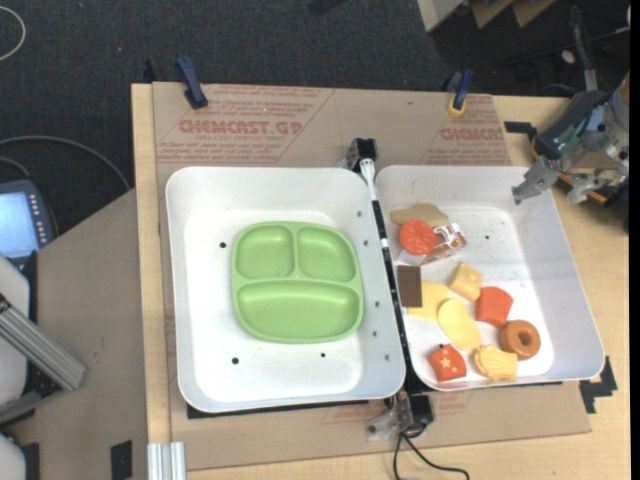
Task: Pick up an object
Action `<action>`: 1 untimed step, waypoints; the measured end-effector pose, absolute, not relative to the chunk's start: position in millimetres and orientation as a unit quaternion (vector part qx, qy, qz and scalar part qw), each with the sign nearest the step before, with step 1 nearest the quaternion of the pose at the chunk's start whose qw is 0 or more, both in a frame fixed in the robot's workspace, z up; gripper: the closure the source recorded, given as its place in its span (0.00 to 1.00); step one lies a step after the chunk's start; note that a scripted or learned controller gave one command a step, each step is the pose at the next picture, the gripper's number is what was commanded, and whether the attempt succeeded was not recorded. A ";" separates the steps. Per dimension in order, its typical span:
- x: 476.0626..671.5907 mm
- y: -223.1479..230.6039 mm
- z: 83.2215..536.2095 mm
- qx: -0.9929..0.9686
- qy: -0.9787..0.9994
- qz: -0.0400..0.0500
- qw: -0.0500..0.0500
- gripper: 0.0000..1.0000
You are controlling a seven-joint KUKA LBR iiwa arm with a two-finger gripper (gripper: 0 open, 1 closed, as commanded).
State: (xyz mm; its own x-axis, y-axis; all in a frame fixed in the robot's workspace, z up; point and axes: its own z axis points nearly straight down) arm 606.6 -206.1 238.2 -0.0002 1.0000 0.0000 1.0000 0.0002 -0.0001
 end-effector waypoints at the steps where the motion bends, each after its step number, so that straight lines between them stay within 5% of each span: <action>1: 501.6 -173.8 82.0 -0.708 -0.706 0.004 0.010 0.00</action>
